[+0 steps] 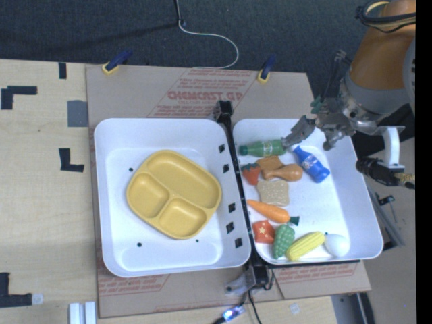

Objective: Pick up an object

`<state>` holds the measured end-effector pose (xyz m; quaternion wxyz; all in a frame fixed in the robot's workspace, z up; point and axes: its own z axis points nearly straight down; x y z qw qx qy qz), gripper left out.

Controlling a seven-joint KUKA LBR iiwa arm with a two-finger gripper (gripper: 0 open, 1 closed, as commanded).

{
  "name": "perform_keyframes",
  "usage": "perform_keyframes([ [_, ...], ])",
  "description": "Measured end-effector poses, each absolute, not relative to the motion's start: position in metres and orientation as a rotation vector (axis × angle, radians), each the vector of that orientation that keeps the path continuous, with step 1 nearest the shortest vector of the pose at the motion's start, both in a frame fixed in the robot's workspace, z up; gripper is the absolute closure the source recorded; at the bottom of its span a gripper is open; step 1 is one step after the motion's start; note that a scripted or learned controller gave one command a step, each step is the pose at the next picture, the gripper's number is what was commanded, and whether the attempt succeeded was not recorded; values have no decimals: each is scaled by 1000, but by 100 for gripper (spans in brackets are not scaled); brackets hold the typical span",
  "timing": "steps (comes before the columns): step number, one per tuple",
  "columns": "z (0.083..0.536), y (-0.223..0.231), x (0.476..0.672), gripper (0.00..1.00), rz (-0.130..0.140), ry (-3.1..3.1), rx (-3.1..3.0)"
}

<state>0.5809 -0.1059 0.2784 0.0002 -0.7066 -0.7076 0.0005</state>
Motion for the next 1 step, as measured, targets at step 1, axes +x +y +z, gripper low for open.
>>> perform_keyframes([
  [1, 232, -100, 575, 0, 6, -2220, -2217],
])
